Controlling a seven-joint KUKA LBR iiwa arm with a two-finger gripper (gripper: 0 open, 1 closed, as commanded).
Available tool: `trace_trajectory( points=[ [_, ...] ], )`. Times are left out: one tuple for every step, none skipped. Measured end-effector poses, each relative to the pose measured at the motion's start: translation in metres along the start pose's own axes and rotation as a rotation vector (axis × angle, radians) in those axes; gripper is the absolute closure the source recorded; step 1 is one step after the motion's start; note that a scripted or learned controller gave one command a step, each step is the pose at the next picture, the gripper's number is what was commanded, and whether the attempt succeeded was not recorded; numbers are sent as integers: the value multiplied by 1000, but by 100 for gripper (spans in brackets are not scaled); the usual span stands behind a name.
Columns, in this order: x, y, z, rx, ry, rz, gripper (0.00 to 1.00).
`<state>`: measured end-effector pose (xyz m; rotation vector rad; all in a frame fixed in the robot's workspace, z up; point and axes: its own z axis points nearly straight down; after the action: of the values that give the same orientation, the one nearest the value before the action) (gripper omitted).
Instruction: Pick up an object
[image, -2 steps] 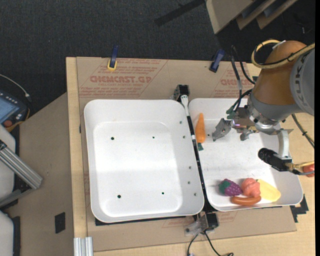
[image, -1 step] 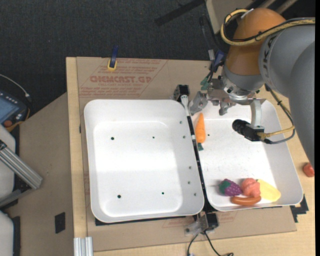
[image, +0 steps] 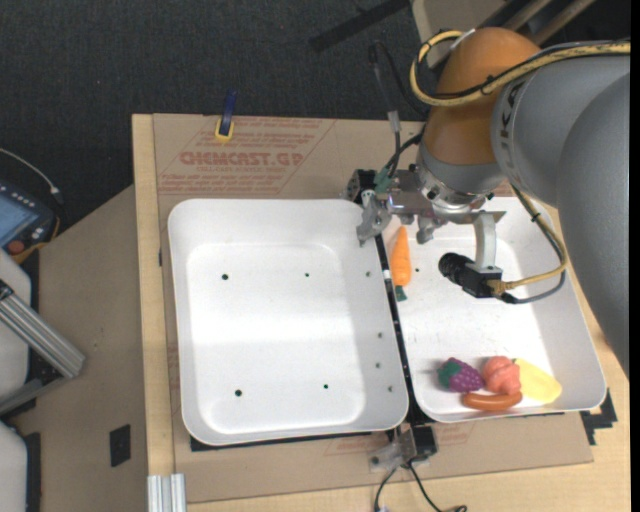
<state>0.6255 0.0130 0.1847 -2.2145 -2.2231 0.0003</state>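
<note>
2 white bins (image: 200, 330) on cardboard-covered bench (image: 260, 150).

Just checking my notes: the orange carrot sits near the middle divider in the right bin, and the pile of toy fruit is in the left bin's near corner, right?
Not quite. The camera view shows the toy fruit pile in the right bin, near corner. The carrot is as you said.

A carrot (image: 400, 256) lies by the right bin's (image: 560, 330) left wall, toy fruits (image: 495, 383) clustered at its front.
</note>
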Motion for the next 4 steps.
trace_trajectory(
  points=[
    [64, 18, -109, -15, 1, -2, 0],
    [143, 21, -11, 9, -1, -3, 0],
    [180, -16, -22, 2, 0, -2, 0],
    [201, 3, 102, -4, 0, 2, 0]
  ],
)
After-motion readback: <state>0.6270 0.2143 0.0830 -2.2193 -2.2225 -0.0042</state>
